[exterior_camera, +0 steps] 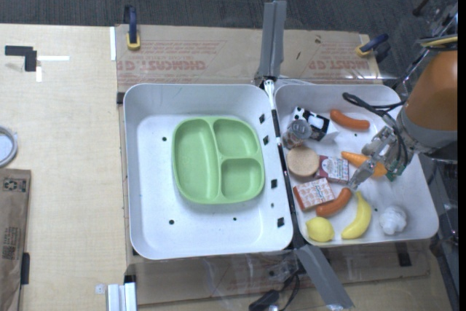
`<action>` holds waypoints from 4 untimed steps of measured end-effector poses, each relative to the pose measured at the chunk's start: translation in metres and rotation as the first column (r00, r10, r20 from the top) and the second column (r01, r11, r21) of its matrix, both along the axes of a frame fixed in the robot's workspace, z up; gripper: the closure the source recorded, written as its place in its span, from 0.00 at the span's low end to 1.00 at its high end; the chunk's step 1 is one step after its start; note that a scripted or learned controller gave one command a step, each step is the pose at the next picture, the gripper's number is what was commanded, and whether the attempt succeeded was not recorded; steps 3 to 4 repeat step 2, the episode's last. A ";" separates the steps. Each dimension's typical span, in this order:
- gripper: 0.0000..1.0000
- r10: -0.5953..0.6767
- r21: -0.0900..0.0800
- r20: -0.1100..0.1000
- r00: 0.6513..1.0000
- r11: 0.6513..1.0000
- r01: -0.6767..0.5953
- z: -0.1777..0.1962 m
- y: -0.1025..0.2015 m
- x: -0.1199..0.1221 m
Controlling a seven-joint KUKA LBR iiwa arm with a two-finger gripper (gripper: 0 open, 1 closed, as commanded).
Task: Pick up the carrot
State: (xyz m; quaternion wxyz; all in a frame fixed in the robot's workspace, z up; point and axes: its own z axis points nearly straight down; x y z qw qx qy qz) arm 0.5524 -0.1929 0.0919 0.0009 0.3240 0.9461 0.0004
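Camera view, from above and at a slant: the arm (429, 102) reaches in from the right over the right bin (419, 229), with the gripper (373, 165) low among the toy foods. The carrot (354, 157) lies near the bin's middle, just beside the fingertips, its orange body partly covered by them; whether the jaws are open, closed or already pinching it cannot be told from this angle. Close neighbours crowd the target: a small pink packet (336, 169) touching or nearly touching on the left, a sausage (334, 203) below, a banana (357, 218) further down, and a second sausage (349, 120) above. The left bin (138, 178) carries a green divided plate (218, 159) and plays no part in this step. A good grasp, by judgement, calls for fingers straddling the carrot across its narrow width, clear of the packet, closing fully before a straight vertical lift; a pinch at the tapered tip risks slipping.
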 end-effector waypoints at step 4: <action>1.00 -0.057 -0.001 0.000 0.998 0.998 0.057 0.108 0.053 0.008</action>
